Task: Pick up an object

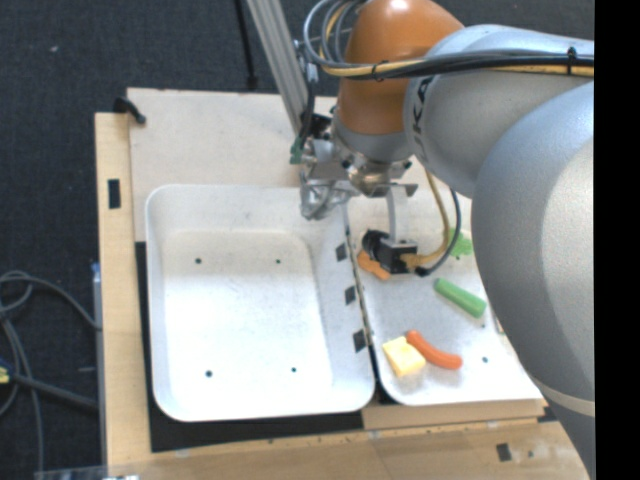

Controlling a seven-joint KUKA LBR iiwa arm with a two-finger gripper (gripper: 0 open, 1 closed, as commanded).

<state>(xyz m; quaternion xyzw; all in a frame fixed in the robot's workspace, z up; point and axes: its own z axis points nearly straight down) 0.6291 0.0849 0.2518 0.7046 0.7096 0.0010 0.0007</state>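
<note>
The right bin (500, 368) holds a yellow block (403, 356) near its front left. A red-orange sausage-shaped piece (436, 352) lies right beside the block. A green stick (460, 297) rests farther back, and another green piece (461, 244) peeks out beside the arm. A small orange thing (371, 265) lies near the divider, partly hidden by the robot's hardware. My gripper (317, 201) hangs over the back right corner of the left bin (200, 218), close to the rim. I see nothing held in it.
The big grey arm covers the right side and back of the right bin. A slanted metal rail (275, 43) rises behind the gripper. The bins' shared rim (352, 298) carries small black marks. Cables (30, 308) lie on the floor at left.
</note>
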